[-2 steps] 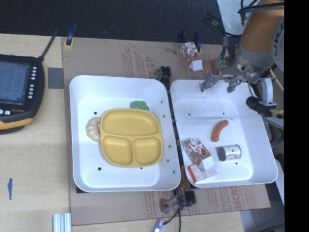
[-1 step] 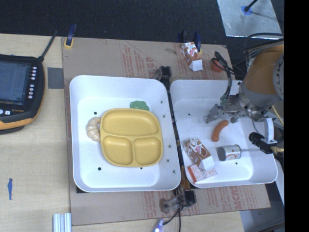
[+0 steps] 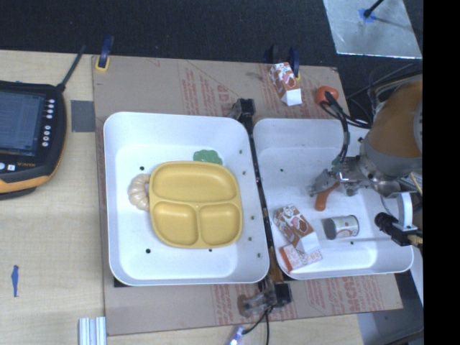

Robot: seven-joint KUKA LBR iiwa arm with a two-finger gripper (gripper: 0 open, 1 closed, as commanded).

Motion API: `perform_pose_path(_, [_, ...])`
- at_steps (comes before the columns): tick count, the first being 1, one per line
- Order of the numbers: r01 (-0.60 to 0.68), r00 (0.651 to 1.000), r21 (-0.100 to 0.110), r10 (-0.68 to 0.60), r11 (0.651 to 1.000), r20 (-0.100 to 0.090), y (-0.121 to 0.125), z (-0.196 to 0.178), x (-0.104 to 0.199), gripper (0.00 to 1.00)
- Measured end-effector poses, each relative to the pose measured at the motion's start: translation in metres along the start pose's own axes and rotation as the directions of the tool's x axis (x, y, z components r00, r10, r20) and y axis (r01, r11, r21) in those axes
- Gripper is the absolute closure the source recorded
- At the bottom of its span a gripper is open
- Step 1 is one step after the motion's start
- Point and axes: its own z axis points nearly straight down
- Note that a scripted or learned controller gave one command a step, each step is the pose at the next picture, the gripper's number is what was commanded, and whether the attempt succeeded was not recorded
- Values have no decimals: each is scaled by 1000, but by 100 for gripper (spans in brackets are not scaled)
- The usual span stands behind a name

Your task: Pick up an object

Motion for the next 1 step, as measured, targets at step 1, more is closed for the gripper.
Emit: perform_pose_path(1, [4, 1000, 2, -4, 1000, 2, 0, -10, -1, 100])
